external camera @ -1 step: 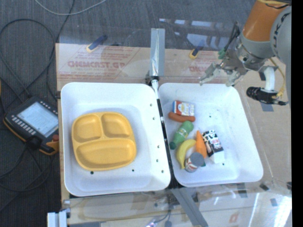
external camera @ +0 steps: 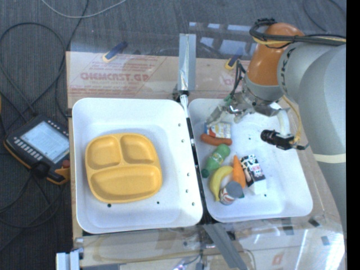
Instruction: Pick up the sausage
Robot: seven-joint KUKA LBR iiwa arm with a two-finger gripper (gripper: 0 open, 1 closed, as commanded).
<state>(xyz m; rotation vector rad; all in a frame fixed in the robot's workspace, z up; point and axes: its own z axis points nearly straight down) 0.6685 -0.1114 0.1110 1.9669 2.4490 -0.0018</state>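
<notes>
The sausage (external camera: 215, 140), a short red-orange link, lies near the left wall of the right bin (external camera: 292, 207), just below a small white packet (external camera: 219, 130). My gripper (external camera: 226, 113) hangs over the far part of this bin, a little above and behind the packet and sausage. Its fingers stand open and spread, with nothing between them. The grey arm with its orange band (external camera: 264, 66) comes in from the upper right.
Below the sausage lie a green bottle (external camera: 217, 157), a banana (external camera: 219, 180), a carrot (external camera: 239, 174), a small milk carton (external camera: 253, 171) and a grey can (external camera: 230, 193). The left bin (external camera: 90, 218) holds a yellow divided plate (external camera: 122, 166). A pendant (external camera: 39, 145) sits left of the bench.
</notes>
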